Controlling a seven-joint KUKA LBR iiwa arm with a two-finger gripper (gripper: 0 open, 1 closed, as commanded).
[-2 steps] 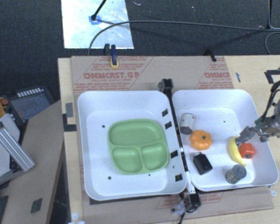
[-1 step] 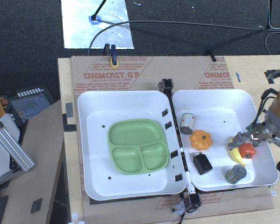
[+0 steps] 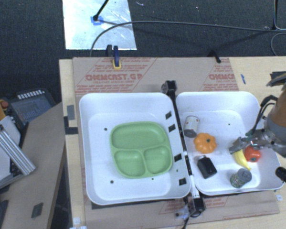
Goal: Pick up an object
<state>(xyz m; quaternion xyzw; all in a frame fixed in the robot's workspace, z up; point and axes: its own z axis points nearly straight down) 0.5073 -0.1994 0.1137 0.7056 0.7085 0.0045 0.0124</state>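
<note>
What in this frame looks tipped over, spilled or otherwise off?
Little stands out. In the right bin, the small glass jar and the can both seem to lie on their sides. Nothing looks spilled; the green divided plate sits flat in the left bin.

My bench (image 3: 72, 153) is a pale wooden top. A brown cardboard sheet (image 3: 145, 73) printed with red lettering covers most of it, running to the far edge, where a yellow clamp (image 3: 116, 58) pins it down. Two shallow white bins sit side by side on that sheet, touching along the middle: the left bin (image 3: 95, 152) toward the bench's left edge, the right bin (image 3: 219, 105) toward its right edge, nearest my arm.
</note>
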